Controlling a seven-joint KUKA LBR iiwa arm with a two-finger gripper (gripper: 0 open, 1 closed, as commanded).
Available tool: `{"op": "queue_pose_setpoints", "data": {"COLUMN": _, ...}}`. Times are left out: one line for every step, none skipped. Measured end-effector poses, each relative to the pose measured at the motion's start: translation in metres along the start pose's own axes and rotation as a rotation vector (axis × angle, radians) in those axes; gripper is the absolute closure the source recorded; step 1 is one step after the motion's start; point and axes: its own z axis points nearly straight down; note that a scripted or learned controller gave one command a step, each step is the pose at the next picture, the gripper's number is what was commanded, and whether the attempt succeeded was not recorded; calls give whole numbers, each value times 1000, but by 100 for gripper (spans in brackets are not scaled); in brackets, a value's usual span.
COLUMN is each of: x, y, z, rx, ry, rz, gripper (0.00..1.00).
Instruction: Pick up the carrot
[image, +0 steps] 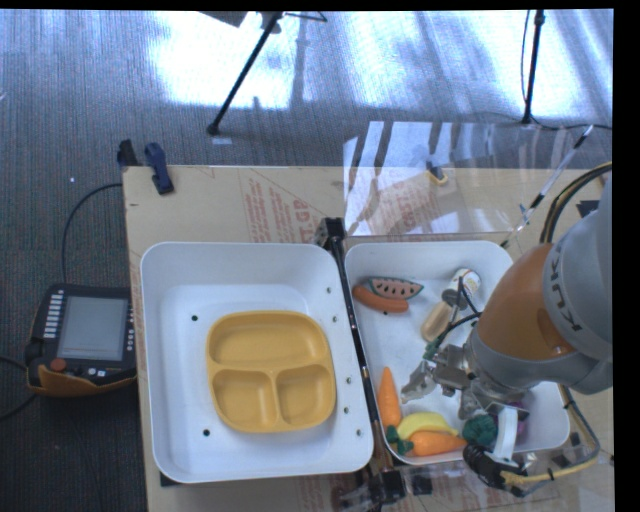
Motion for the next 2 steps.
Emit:
{"op": "queue_pose_setpoints", "data": {"x": 65, "y": -22, "z": -84, "rx": -22, "ry": 2, "rz": 408, "gripper": 0}}
{"op": "queue_pose_setpoints", "data": {"x": 88, "y": -32, "z": -82, "rx": -17, "ry": -6, "rz": 75, "gripper": 0}}
